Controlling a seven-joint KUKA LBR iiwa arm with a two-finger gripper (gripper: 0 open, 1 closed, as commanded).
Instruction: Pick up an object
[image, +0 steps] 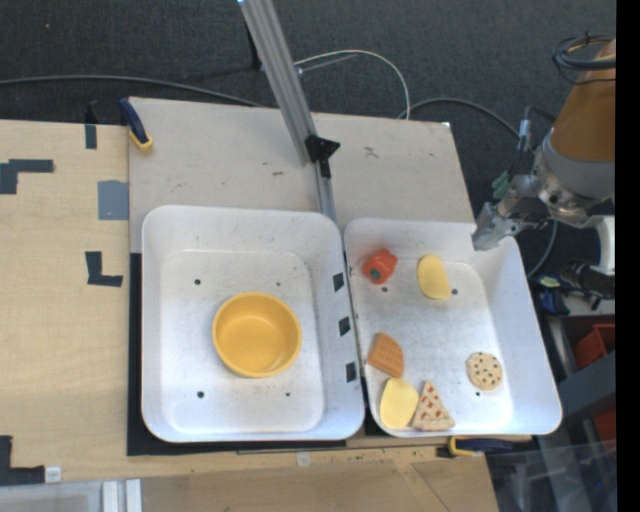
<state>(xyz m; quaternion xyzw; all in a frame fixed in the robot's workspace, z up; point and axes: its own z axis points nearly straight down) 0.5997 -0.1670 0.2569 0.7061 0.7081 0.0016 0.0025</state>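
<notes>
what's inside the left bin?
One yellow bowl sits upright in the left bin. Its visible inside holds nothing. The bin floor under the bowl is covered.

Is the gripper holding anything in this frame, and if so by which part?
Nothing is held: the gripper hangs over the right bin's upper right rim.

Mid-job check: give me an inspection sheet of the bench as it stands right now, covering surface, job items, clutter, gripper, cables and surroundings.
Surface: two white bins side by side, left bin, right bin, on a pale board.
Job's things: yellow bowl in left bin; orange-red toy, yellow piece, waffle, cookie, cheese, pizza slice in right bin.
Clutter: yellow clamp on board's far left corner.
Gripper: gripper over right bin's far right corner, nothing held.
Cables: black cable on the floor.
Surroundings: dark carpet, slanted metal pole.
</notes>
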